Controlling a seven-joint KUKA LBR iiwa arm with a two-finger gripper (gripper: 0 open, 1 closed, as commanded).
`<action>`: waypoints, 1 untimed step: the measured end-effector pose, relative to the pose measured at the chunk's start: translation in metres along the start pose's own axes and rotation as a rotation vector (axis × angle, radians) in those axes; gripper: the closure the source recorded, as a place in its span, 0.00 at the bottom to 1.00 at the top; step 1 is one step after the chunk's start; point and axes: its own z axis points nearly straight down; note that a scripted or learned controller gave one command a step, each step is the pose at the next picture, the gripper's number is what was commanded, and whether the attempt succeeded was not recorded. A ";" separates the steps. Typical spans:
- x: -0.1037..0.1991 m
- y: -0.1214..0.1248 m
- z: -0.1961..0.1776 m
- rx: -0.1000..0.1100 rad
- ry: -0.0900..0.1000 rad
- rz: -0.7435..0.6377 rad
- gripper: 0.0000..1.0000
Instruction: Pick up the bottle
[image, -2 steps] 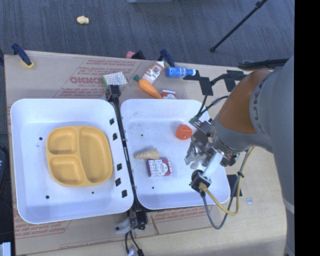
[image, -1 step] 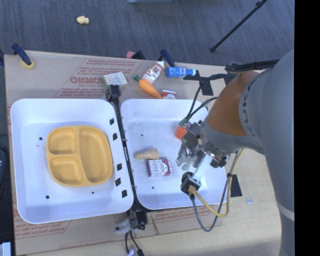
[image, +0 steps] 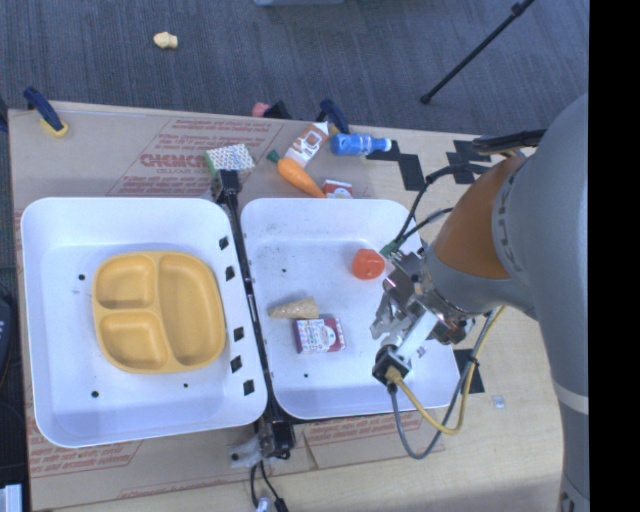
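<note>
Grey ribbed carpet is stretching behind the bench, with one small yellow scrap (image: 165, 40) lying on it. Flat brown cardboard (image: 150, 160) with red print is covering the bench top, and two blue clamps (image: 45, 110) are gripping its far edge. Two shallow white bins are sitting side by side and touching: the left bin (image: 40, 300) is holding one smooth yellow plate (image: 158, 310) divided into three compartments. The right bin (image: 300, 235) is holding three things: one round orange-red piece (image: 367, 263), one tan wedge (image: 295, 309) and one small red and white carton (image: 319, 335) just in front of the wedge. Two bottles are lying on the cardboard behind the right bin, outside it: a blue bottle (image: 355, 145) on its side and, just to its left, a white and orange bottle (image: 308, 145). One carrot (image: 298, 177) is lying near them, and one green patterned box (image: 230, 158) is sitting further left. The grey arm with its orange band is reaching in from the right, and the gripper (image: 402, 312) is hanging over the right side of the right bin, near the orange-red piece and well apart from both bottles. Whether the gripper is standing wide or narrow cannot be told.
</note>
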 end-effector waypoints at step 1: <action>0.020 -0.023 -0.014 -0.004 0.002 -0.088 1.00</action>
